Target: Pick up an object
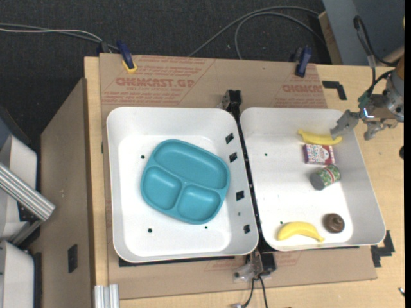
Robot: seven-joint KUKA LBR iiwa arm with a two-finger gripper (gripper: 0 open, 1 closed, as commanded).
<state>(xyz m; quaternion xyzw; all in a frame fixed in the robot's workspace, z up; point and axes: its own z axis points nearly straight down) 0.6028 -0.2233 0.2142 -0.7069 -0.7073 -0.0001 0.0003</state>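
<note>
Over the right bin's [359, 236] far right corner, the gripper [356, 124] hangs with fingers spread, empty, presumably lining up on the banana [319, 137] below.

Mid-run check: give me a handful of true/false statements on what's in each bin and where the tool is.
1. The blue divided plate lies in the left bin. True.
2. Two bananas lie in the right bin. True: far banana, near banana.
3. The small can stands upright. False: it lies on its side.
4. The tool hangs over the blue divided plate. False: it is at the right bin's far right corner.
5. The brown doughnut sits on the blue divided plate. False: it is in the right bin.
</note>
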